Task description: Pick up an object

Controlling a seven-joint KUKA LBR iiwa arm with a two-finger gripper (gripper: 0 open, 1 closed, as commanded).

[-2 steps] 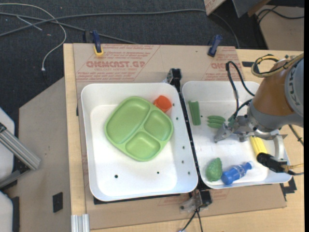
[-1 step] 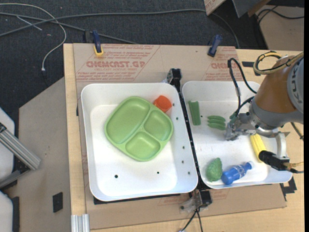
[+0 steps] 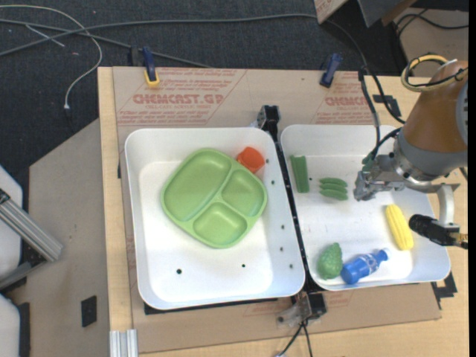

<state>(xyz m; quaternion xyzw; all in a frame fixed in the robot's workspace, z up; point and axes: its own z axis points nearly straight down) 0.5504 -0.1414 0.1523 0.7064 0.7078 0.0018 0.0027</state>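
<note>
From the overhead camera view, the end effector (image 3: 366,187) hangs low over the right bin (image 3: 349,141), near its middle, with the grey arm (image 3: 435,136) reaching in from the right. Its fingers are too small and shadowed to judge, so I cannot tell whether they are spread or pressed together, and nothing is visibly caught between them.

Just to its left lies a green pea pod (image 3: 334,188), close to the end effector's tip (contact cannot be made out). Further left, beside the bin's left wall, lies a long green bar (image 3: 299,173). Below and right of the end effector lies a yellow corn cob (image 3: 399,227), slightly tilted. Along the bin's near edge sit a green broccoli-like lump (image 3: 330,259) and a blue bottle (image 3: 364,266) on its side, just beside each other.

The left bin (image 3: 141,222) holds a light green divided plate (image 3: 215,197), with a small orange object (image 3: 251,158) at its upper right rim. Both bins rest on a cardboard-covered tabletop (image 3: 193,88).
</note>
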